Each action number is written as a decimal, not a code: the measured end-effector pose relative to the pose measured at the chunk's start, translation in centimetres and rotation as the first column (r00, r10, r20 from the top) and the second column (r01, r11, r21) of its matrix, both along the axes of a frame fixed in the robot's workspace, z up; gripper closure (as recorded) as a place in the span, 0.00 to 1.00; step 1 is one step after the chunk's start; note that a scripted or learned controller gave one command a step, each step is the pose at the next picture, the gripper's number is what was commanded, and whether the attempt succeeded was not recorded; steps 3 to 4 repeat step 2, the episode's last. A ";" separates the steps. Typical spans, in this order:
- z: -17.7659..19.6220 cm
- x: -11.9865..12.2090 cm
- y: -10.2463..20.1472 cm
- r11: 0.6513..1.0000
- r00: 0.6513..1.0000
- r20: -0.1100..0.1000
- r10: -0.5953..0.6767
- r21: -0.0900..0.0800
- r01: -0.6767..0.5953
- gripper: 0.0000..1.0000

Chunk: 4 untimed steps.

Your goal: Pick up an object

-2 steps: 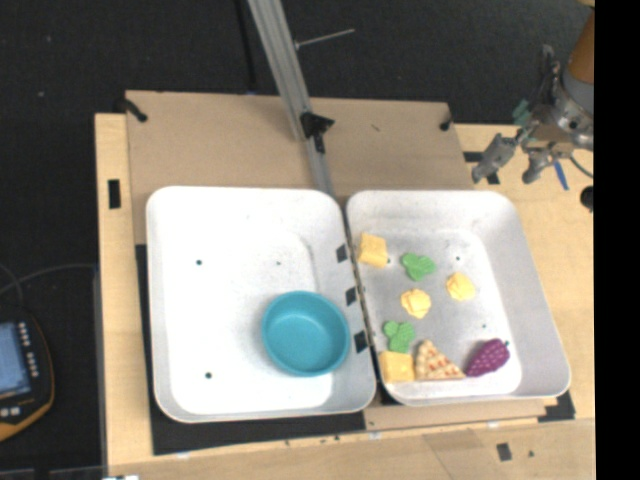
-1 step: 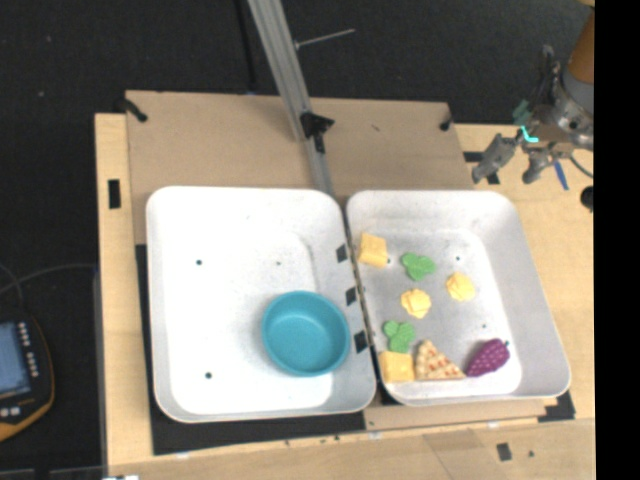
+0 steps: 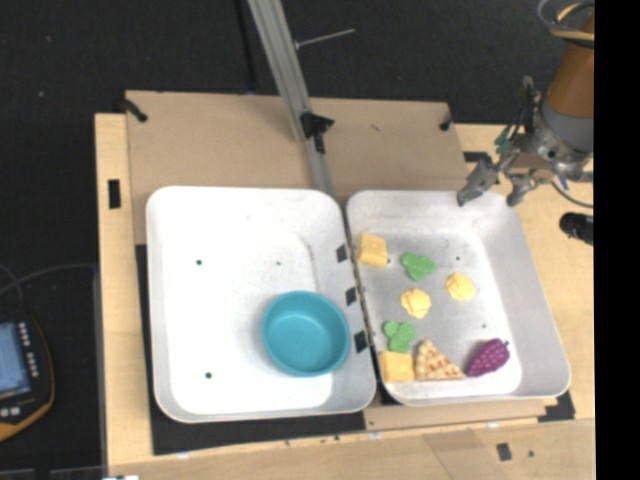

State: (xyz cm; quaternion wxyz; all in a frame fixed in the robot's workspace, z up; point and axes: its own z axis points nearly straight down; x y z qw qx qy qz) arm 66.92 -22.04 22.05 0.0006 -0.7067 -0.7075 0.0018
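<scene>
- Nearest the lens, at 7 o'clock of the scene, a handheld pendant (image 3: 15, 363) with a lit screen is seen beside the worktop (image 3: 120, 448); its writing is too small to be read.
- No lettering can be made out on the bins or on the toys.
- Two white bins are set side by side on the worktop, touching along their inner walls.
- A blue bowl (image 3: 304, 333) is seated upright in the left bin (image 3: 200, 228), towards 5 o'clock of that bin.
- The pick-up objects are gathered in the right bin (image 3: 520, 298):
  - a purple grape bunch (image 3: 487, 357) at 5 o'clock, near the front wall;
  - a pizza slice (image 3: 436, 362) at 6 o'clock, just beside a yellow block (image 3: 397, 367) at 7 o'clock;
  - a green piece (image 3: 399, 335) touching that block from behind;
  - two pale yellow pieces (image 3: 415, 302) (image 3: 460, 287) near the middle;
  - another green piece (image 3: 418, 265) and a yellow cube (image 3: 373, 251) towards 10 o'clock.
- The arm (image 3: 568, 88) is reached in from 2 o'clock of the scene.
- The jaws are held spread wide, nothing between the two dark fingers (image 3: 470, 190), over the far rim of the right bin at 1 o'clock.
- All the toys are found well apart from the jaws, towards 6 and 7 o'clock from them.
- A slanted metal pole (image 3: 285, 68) is seen at 12 o'clock, behind the bins.
</scene>
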 end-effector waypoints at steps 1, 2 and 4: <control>-6.1 -0.1 -0.7 1.000 1.000 -0.001 -0.002 0.000 0.002 0.00; -11.4 -0.2 -0.7 1.000 1.000 0.000 -0.001 0.000 0.001 0.00; -11.4 -0.2 -0.7 1.000 1.000 0.000 -0.001 0.000 0.001 0.00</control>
